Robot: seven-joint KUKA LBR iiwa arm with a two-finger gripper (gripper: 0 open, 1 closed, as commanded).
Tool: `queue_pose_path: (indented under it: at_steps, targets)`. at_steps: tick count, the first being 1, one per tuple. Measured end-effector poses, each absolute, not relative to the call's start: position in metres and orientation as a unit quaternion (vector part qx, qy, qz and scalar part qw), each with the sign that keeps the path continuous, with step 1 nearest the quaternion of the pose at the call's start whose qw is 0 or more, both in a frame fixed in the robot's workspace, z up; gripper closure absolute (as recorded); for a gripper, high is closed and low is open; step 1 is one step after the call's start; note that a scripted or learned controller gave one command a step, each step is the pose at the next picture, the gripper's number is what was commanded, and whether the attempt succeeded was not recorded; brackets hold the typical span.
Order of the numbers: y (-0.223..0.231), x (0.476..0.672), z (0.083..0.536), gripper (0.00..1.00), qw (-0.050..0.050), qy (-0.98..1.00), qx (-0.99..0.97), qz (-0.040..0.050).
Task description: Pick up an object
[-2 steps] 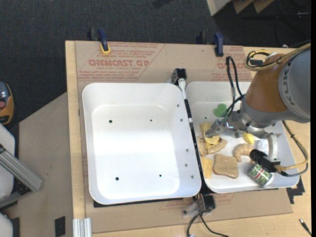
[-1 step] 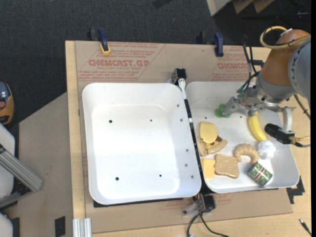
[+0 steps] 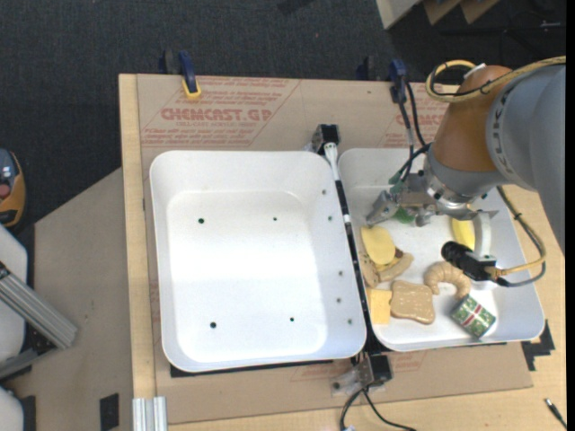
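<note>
Camera view: we're hovering the gripper (image 3: 422, 206) over the right bin (image 3: 530, 317) by the banana (image 3: 463, 233) to line up a pick; grip state unreadable.

Floor: dark carpet (image 3: 81, 25) around the counter.
Counter: brown printed board (image 3: 229, 106), blue clamps (image 3: 187, 68) at its far edge.
Left: aluminium rail (image 3: 36, 308).

Two bins (image 3: 180, 268), one can (image 3: 473, 316)
</note>
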State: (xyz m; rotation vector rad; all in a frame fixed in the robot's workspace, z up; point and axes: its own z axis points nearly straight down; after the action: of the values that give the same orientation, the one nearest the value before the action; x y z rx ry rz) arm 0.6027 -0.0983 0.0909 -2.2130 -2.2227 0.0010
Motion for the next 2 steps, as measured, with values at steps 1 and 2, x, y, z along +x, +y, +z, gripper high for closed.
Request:
queue_pose_path:
  at_steps: [1,2]
  targets:
    - [-0.114,0.597,0.085,0.0,0.001,-0.707,-0.707,0.0007]
    - [-0.097,0.6,0.085,0.0,0.001,-0.708,-0.707,0.0]
